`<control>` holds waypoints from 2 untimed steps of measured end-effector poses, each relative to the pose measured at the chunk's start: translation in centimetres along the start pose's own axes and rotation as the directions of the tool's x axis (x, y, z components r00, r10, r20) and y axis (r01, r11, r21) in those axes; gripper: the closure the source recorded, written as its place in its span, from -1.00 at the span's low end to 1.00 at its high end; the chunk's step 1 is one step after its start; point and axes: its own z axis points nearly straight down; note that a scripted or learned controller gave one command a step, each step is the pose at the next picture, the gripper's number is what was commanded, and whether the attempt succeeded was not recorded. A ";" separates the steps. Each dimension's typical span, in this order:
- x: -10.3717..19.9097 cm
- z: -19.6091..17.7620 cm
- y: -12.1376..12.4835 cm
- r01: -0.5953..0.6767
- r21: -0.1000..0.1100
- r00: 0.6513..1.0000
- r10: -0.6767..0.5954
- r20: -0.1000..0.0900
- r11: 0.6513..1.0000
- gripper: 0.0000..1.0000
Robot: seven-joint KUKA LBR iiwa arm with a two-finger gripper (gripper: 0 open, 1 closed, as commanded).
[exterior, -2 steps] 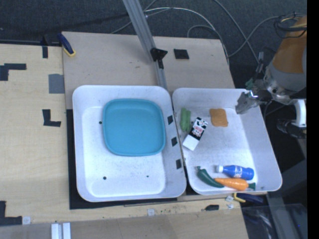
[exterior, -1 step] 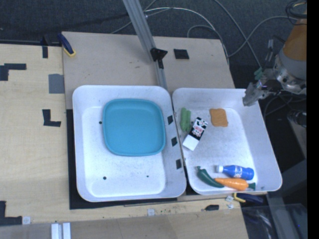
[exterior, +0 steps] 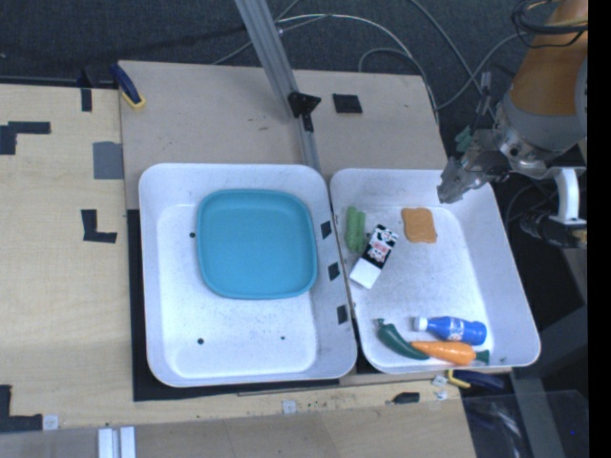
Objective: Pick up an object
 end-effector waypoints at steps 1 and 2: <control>6.1 -0.1 0.0 0.002 0.001 1.000 -0.002 0.000 1.000 1.00; 11.5 -0.4 -0.1 0.001 0.001 1.000 -0.001 0.000 1.000 1.00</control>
